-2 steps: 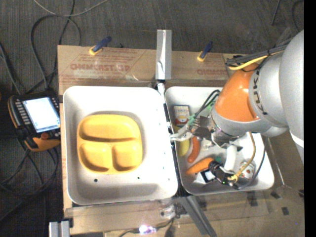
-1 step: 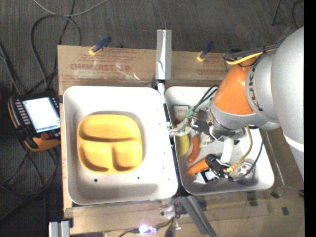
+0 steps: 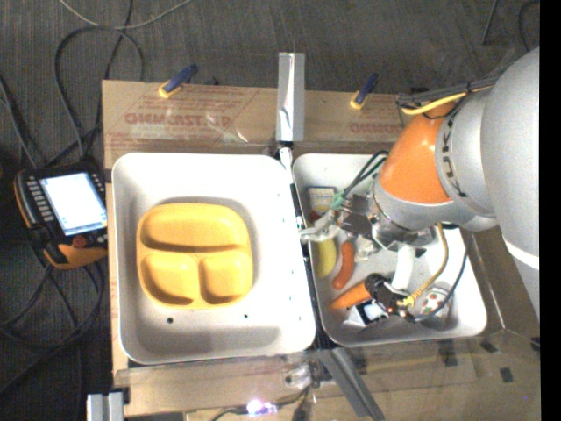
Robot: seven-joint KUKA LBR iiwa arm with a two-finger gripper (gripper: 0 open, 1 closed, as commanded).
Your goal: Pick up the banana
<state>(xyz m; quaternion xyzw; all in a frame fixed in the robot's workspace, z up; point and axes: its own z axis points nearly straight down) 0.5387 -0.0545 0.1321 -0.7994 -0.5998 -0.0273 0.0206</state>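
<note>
**A:** What is sitting closest to the lens?

**B:** The grey arm is looming in from the right. Its orange band is hanging over the right bin.

**A:** And the gripper?

**B:** The gripper is hovering over the left part of that bin, just above the banana's upper end. It is pointing toward the wall between the two bins. I am not managing to tell how far open it is, or whether it has hold of anything, because the wrist is covering it.

**A:** Where is the banana lying?

**B:** The banana is lying in the right bin, close against its left wall and running roughly from back to front. It is looking short and stubby, pale yellow shading toward green. Its upper end is tucking in under the gripper.

**A:** What is keeping it company?

**B:** A reddish-orange sausage-shaped piece is lying tilted just beside it on the right. An orange carrot-like piece is resting in front of both. A small printed box is sitting in the bin's back left corner.

**A:** And the other side?

**B:** The left bin is holding a yellow divided tray, lying flat near the middle. One long compartment is running across its back and two smaller ones are sitting in front. A handheld pendant with a lit screen is resting left of that bin.
</note>
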